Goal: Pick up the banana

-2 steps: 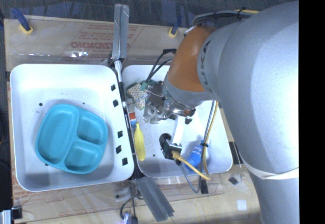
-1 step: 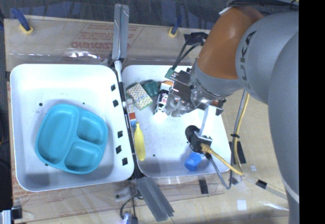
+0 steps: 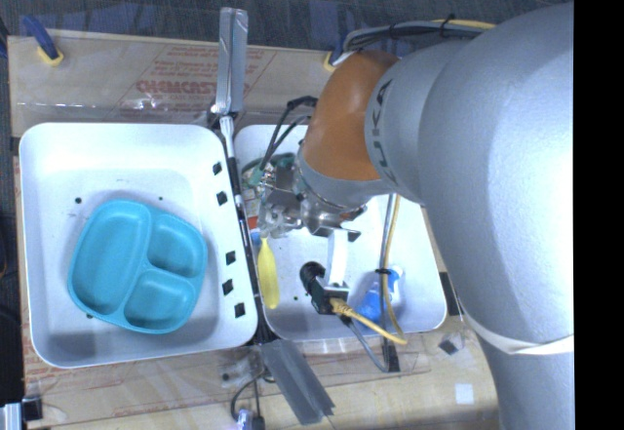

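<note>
A wooden bench [image 3: 88,77] is seen carrying two shallow white bins side by side: the left bin [image 3: 44,223] towards nine o'clock, the right bin [image 3: 429,311] towards three o'clock, their rims touching.

We see the banana [image 3: 266,274], yellow and slender, lying flat on the floor of the right bin [image 3: 292,321] against its nine o'clock wall. Its long axis runs twelve to six, and its upper tip looks bluish.
</note>
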